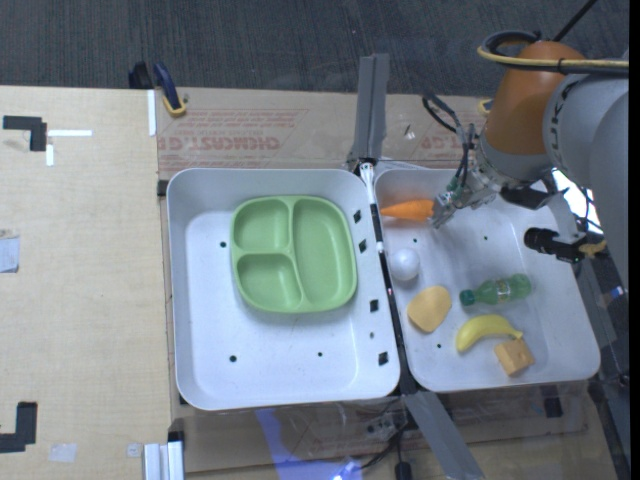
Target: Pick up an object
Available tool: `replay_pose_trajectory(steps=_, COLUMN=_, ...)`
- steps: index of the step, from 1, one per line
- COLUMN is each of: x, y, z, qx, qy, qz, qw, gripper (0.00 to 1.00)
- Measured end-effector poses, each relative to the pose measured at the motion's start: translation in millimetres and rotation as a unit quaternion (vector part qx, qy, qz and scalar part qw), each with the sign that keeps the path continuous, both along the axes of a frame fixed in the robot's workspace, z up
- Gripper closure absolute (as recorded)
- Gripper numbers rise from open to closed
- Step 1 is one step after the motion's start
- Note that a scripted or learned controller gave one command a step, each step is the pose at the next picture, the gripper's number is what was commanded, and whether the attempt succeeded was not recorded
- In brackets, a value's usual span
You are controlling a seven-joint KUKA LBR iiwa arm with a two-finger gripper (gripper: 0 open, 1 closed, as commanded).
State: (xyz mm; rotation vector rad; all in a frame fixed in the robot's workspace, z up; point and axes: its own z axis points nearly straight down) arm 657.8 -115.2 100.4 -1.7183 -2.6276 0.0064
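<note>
Evidently we see the gripper (441, 211) poised just beside the carrot (407, 209), nothing lifted yet; jaw state we cannot tell.

light: bright, even | shadows: soft | glare: white bins (200, 368) washed | focus: slightly soft

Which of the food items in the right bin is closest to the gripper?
The orange carrot, at the bin's far left corner right beside the gripper. The banana, yellow chip-shaped piece and white ball lie nearer the camera.
</note>
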Motion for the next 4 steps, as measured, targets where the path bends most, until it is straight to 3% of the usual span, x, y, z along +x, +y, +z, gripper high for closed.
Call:
replay_pose_trajectory(steps=1, x=-9.7, y=58.5, z=91.5, qx=0.0002, qy=-0.003, qz=-0.127, qw=0.9918, gripper=1.00)
replay_pose_trajectory(steps=2, x=-86.8, y=89.0, z=90.7, qx=0.0004, qy=-0.001, qz=-0.111, qw=0.9938, gripper=1.00)
replay_pose_trajectory(steps=3, x=-86.8, y=88.6, z=90.8, qx=0.0004, qy=-0.001, qz=-0.111, qw=0.9938, gripper=0.00)
replay_pose_trajectory(steps=4, x=-180.9, y=10.2, z=18.8, qx=0.0008, qy=-0.001, qz=-0.074, qw=0.9973, gripper=0.00)
